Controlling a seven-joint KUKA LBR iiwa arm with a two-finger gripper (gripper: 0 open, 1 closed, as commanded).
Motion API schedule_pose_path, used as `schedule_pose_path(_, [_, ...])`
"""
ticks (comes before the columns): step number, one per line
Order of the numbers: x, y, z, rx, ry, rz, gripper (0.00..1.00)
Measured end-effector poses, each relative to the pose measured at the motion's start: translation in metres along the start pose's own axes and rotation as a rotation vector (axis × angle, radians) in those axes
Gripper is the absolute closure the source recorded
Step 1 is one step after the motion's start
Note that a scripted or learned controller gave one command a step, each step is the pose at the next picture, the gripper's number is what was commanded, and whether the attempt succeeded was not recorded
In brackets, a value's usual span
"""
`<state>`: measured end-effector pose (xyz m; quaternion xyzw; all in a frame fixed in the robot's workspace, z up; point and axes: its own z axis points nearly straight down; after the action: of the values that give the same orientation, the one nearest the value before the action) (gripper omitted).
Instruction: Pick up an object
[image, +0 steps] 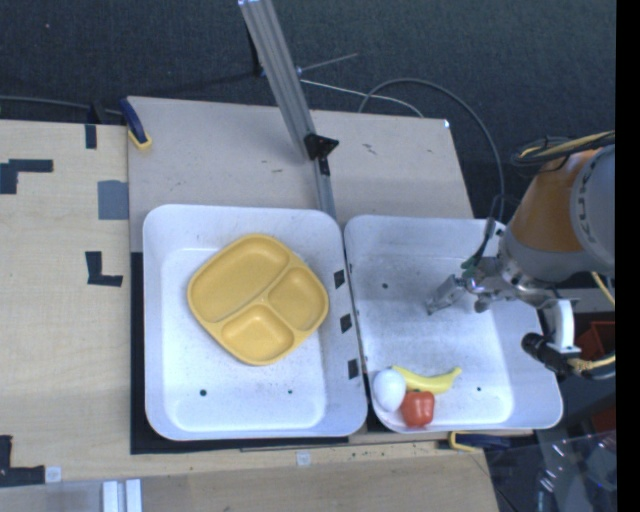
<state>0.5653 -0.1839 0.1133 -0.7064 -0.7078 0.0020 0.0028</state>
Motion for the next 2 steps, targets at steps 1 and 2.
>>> schedule_pose_path(1, [0.000, 0.000, 0.025, -0.006, -0.003, 0.000, 0.00])
schedule_pose_path(2, [0.001, 0.000, 0.014, -0.006, -0.002, -0.001, 1.00])
